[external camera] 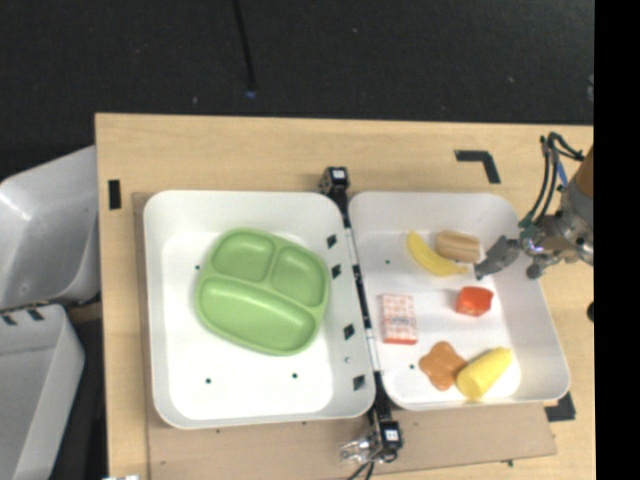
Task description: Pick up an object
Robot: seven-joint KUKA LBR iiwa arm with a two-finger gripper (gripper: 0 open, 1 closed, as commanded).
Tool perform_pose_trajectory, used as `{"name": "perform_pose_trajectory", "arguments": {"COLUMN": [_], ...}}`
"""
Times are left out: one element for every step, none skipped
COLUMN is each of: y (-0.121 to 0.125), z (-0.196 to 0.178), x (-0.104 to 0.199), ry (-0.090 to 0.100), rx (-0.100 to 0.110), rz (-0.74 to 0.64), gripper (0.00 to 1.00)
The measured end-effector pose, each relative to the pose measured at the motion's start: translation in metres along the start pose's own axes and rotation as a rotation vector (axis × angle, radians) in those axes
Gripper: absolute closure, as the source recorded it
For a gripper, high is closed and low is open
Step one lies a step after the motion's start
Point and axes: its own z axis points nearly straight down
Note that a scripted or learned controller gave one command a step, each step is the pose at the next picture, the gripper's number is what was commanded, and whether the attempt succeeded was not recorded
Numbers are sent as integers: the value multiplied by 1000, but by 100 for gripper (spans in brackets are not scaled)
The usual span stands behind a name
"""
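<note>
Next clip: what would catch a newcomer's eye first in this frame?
The big green divided plate dominates the left bin. Next comes the cluster of small items in the right bin: a banana touching a tan bread roll, a red block, a pink packet, and an orange cookie beside a yellow piece. The gripper hovers by the roll.
</note>
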Motion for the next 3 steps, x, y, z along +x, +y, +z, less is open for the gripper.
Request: {"name": "perform_pose_trajectory", "arguments": {"y": [3, 3, 3], "z": [43, 106, 121], "x": [-4, -3, -4], "ry": [-1, 0, -1], "rx": [3, 5, 2], "rz": [2, 4, 7], "gripper": [0, 0, 0]}}
